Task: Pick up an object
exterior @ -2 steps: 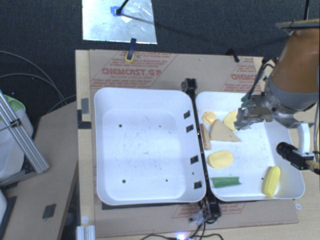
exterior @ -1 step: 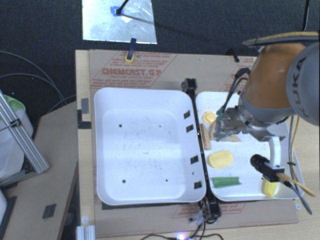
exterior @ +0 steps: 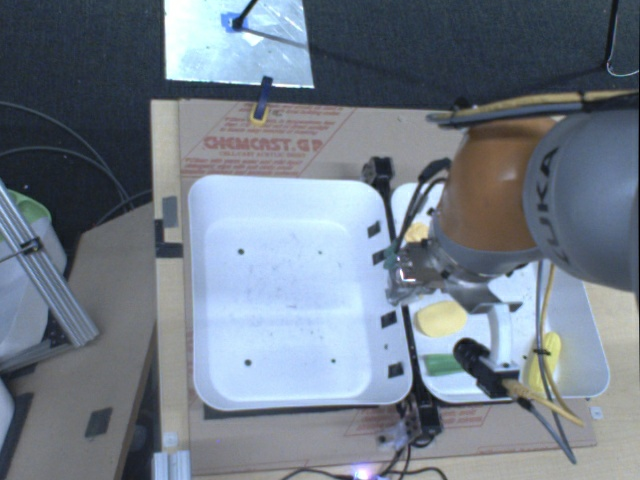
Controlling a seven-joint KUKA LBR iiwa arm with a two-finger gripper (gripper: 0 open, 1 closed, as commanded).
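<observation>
Claw (exterior: 470, 313) of mine hangs low over the right bin (exterior: 590, 368), at about three o'clock in the view, hidden under my grey wrist and orange band; whether it grips anything I cannot tell. Just beside it, toward seven o'clock, lies a pale yellow object (exterior: 440, 319), partly covered by my wrist. Further toward six o'clock sits a green object (exterior: 437, 364), and toward four o'clock a yellow banana-like object (exterior: 545, 363). My likely trouble: closing off-centre on the rounded yellow piece, so it squirts sideways, or catching the bin wall between the two bins. The left bin (exterior: 285, 293) is white and shallow. Both rest on a brown board printed in red, on the table (exterior: 110, 288). At twelve o'clock lies a shiny metal sheet (exterior: 238, 28) on dark carpet.
</observation>
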